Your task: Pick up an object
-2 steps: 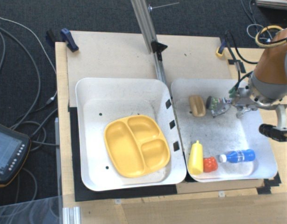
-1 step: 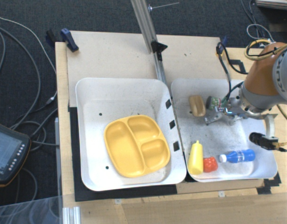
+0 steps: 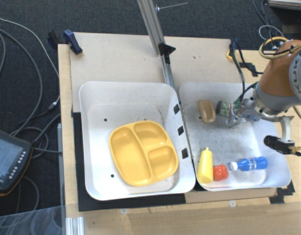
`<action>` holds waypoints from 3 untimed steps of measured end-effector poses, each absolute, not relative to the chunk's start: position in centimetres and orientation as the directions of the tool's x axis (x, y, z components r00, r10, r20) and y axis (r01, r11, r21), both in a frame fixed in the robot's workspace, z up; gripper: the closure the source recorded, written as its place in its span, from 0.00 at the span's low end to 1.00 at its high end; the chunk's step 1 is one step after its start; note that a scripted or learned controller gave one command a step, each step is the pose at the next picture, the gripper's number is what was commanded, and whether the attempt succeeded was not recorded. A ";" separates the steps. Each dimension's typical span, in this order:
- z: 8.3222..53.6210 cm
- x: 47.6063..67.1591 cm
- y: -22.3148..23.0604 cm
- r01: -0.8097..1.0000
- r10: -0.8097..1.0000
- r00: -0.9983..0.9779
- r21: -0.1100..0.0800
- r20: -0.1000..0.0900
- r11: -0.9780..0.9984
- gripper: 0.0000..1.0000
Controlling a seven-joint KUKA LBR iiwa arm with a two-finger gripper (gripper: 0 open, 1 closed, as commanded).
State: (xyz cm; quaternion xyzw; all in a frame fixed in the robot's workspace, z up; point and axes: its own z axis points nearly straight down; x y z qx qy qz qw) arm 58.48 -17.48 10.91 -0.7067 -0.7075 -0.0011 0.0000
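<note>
Nearest us in the right bin [image 3: 268, 182] lie a yellow bottle [image 3: 205, 165], red block [image 3: 219, 172] and blue bottle [image 3: 249, 164]. We see the jaws [image 3: 232, 122] low beside a tan piece [image 3: 206, 111]; we cannot tell their opening. A yellow tray [image 3: 143, 152] fills the left bin [image 3: 91, 111].

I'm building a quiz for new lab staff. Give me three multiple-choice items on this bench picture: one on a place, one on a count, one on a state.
1. Where is the yellow divided plastic tray?
A. left white bin
B. right white bin
C. bench top

2. How many compartments does the tray have?
A. two
B. three
C. five

3. How is the blue plastic bottle posed?
A. upright
B. lying on its side
C. leaning on the bin wall

A: the tray sits inside the left bin.
B: three sections show.
B: it lies flat on the right bin's floor.
</note>
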 end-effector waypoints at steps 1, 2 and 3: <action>15.3 58.6 -17.1 1.000 1.000 -0.001 0.006 -0.001 0.001 1.00; 21.5 58.0 -17.3 1.000 1.000 -0.002 0.008 -0.002 0.002 1.00; 26.9 58.2 -17.3 1.000 1.000 -0.002 0.008 -0.002 0.002 1.00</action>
